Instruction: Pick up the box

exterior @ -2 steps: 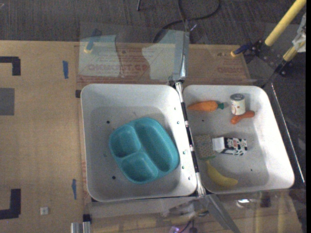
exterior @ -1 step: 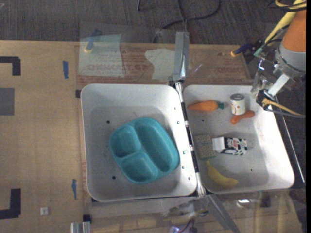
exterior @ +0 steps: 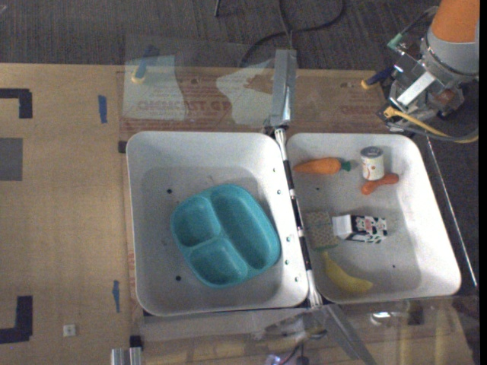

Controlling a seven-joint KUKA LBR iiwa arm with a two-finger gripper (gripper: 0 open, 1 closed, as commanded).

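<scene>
The small black-and-white printed carton box (exterior: 360, 227) lies flat in the right white bin (exterior: 434, 226), well below and slightly left of the tool (exterior: 415, 90), which hangs beyond the bin's far rim; whether it is open or closed I cannot tell. The box looks light, stiff-walled yet crushable, probably smooth. Gripping across its short width seems best, clear of the green mesh-patterned pad (exterior: 319, 229) touching its left end.

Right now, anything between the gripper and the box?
Nothing visible covers the box. The gripper sits beyond the right bin's far corner; the can and small carrot lie roughly along the line between them. A sponge touches the box's left side.
</scene>
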